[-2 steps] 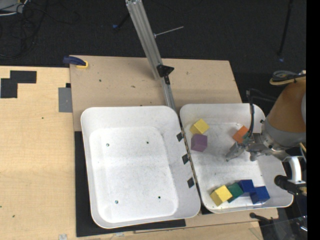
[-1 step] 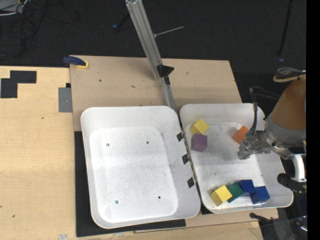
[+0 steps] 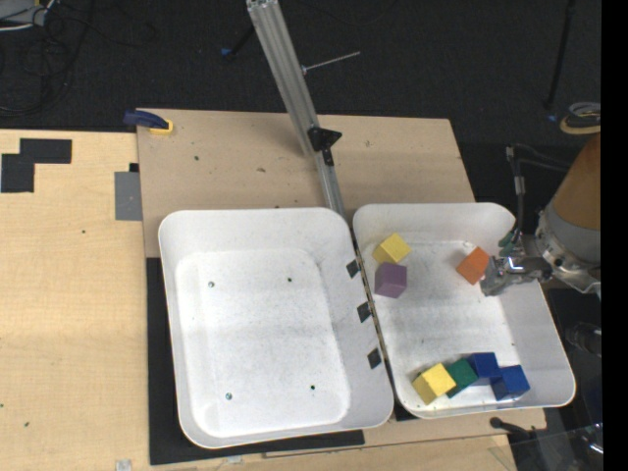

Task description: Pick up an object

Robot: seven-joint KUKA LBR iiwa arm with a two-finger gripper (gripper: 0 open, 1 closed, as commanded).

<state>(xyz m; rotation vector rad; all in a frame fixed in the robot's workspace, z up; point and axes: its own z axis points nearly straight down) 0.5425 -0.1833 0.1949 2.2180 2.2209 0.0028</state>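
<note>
An orange block (image 3: 474, 265) sits in the upper right of the right bin (image 3: 432, 219). My gripper (image 3: 503, 269) is just to its right, touching or almost touching it; I cannot tell whether the block is gripped. A yellow block (image 3: 393, 249) and a purple block (image 3: 391, 280) lie side by side near the bin's left wall. Along the front edge lie another yellow block (image 3: 433, 383), a green block (image 3: 459, 374) and two blue blocks (image 3: 483, 365) (image 3: 509, 382).
The left bin (image 3: 196, 238) lies beside the right one, joined by black clips. A slanted aluminium bar (image 3: 294, 96) rises behind the bins. A blue clamp (image 3: 147, 120) sits at the board's far left corner.
</note>
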